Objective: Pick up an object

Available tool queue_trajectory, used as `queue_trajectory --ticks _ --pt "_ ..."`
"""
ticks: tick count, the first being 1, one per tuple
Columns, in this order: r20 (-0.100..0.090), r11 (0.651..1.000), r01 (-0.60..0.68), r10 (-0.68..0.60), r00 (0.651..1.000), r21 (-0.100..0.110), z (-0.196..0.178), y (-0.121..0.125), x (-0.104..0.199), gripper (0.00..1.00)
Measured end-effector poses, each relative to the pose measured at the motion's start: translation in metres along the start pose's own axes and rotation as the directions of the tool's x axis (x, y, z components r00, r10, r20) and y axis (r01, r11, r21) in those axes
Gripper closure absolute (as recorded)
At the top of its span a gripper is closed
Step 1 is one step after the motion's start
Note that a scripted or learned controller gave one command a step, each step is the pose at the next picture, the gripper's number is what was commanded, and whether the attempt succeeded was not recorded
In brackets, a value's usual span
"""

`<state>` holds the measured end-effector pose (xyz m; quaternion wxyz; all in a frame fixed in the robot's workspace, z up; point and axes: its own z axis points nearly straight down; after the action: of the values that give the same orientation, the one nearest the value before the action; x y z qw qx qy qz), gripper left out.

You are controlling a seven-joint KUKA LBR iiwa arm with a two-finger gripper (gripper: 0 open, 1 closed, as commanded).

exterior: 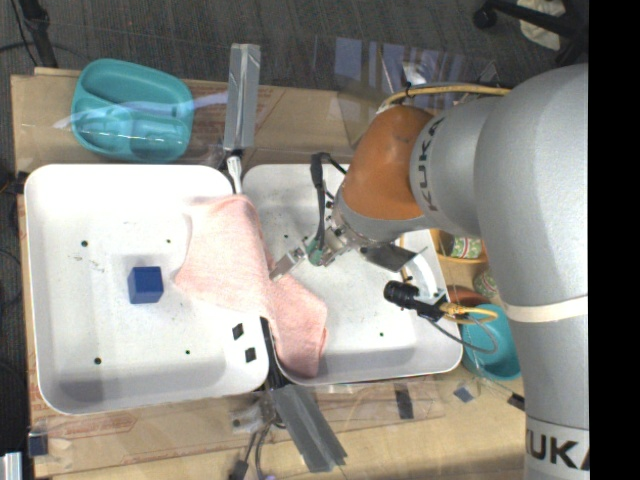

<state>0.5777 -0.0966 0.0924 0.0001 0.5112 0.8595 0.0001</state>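
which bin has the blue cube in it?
The left bin. The blue cube sits on its floor, apart from the pink cloth draped across the divide. The right bin is where the end effector is.

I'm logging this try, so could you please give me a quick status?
Gripper low in right bin, beside pink cloth. Cloth draped across both bins. Blue cube in left bin, untouched.
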Motion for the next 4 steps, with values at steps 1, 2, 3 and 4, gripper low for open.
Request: queue_trajectory --ticks 1,2,3,4 --pt "0.0 0.984 0.177 -0.177 0.984 0.0 0.0 -0.053 0.025 0.0" --pt "0.001 0.967 0.256 -0.256 0.967 -0.001 -0.001 -0.016 0.006 0.0" --pt "-0.001 0.974 0.228 -0.228 0.974 0.0 0.0 -0.018 0.009 0.0" --pt "0.0 0.931 0.366 -0.366 0.931 0.0 0.0 -0.047 0.025 0.0"
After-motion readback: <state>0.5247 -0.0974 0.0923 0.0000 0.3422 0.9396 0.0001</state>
